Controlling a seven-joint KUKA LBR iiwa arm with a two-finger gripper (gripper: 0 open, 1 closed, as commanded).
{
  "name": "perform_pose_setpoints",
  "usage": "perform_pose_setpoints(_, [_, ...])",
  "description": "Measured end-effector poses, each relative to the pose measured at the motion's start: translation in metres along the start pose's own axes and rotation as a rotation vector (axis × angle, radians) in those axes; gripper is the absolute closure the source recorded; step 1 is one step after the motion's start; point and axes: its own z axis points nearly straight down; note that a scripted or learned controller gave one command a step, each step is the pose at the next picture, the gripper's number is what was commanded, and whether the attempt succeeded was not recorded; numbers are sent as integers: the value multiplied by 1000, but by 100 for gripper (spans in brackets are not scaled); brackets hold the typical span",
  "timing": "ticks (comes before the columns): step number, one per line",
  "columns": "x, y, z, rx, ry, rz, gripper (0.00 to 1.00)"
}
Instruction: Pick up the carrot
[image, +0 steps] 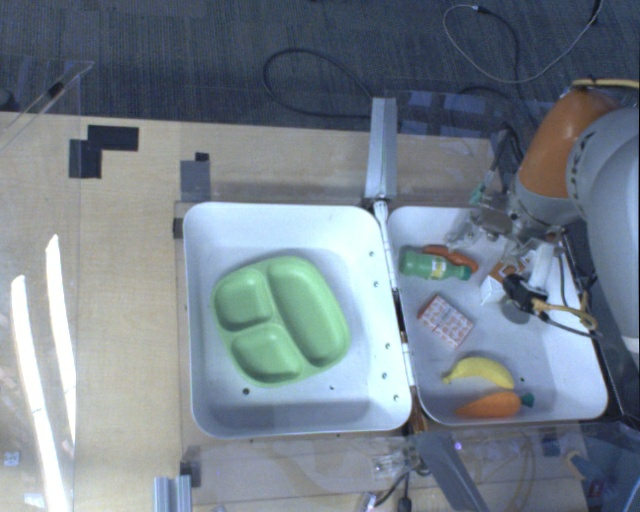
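Observation:
The carrot (488, 404) is orange with a green stub at its right end. It lies flat near the front edge of the right bin (570, 370), just in front of a banana (480, 372). My gripper (508, 266) hangs over the back right part of the same bin, well behind the carrot and apart from it. Cables and grey wrist parts clutter the gripper's tip.
In the right bin also lie a green bottle (432, 264), a thin orange-red item (449, 253) behind it, and a pink checked wafer (444, 320). The left bin (200, 330) holds a green divided plate (281, 320). The arm (590, 170) covers the right bin's back right corner.

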Motion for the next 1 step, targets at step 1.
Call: perform_pose_setpoints(1, [1,0,0,0,1,-58,0])
